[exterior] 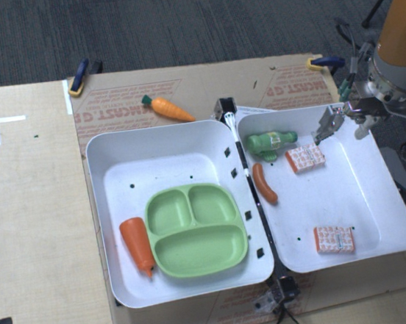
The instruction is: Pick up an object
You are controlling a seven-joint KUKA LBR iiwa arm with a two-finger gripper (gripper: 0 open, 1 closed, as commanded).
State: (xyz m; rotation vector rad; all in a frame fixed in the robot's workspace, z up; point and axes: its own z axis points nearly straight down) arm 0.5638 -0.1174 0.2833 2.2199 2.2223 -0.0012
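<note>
Hovering just right of the red-and-white block (306, 158), the gripper (329, 123) has fingers apart, holding nothing; the block looks light, stiff, best pinched across its short sides.

- The light is bright and even, coming from above.
- The white bins (356, 197) shine but do not glare.
- A soft dark shadow lies just under the gripper (329, 124).
- The arm (396, 50) looks a bit blurry.
- Small things look slightly fuzzy.
</note>
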